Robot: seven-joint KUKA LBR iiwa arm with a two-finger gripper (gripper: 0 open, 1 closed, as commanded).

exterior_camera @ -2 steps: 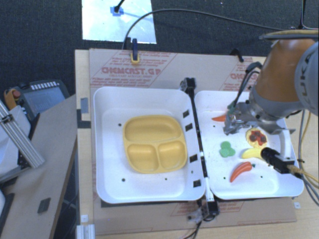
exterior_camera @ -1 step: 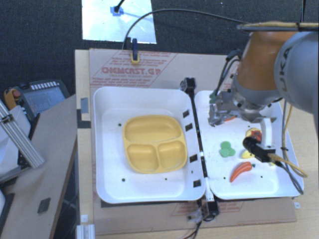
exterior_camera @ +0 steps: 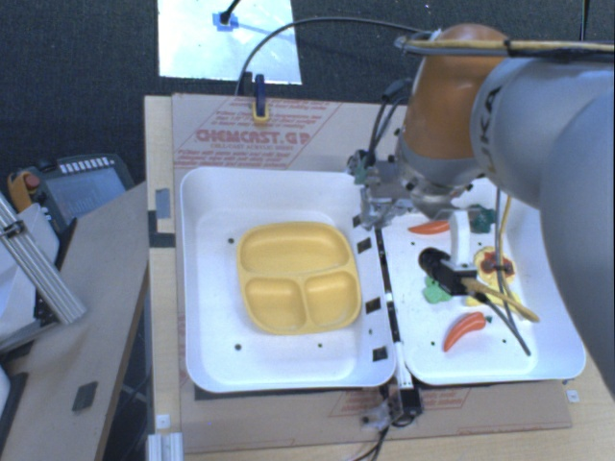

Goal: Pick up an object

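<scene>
— Gripper (exterior_camera: 378, 203) first: where does it hang?
— Low over the far end of the seam between the two white bins. Open or closed, I cannot tell.
— And the surface?
— The glossy, shallow left bin (exterior_camera: 207, 257) and right bin (exterior_camera: 548, 349) rest on red-printed cardboard (exterior_camera: 250, 134) on the bench (exterior_camera: 115, 286). Dark carpet (exterior_camera: 77, 65) lies beyond.
— Things to pick?
— A curved orange toy pepper (exterior_camera: 464, 329) lies near the right bin's near edge. A smooth yellow three-compartment plate (exterior_camera: 298, 277) sits mid-left bin.
</scene>
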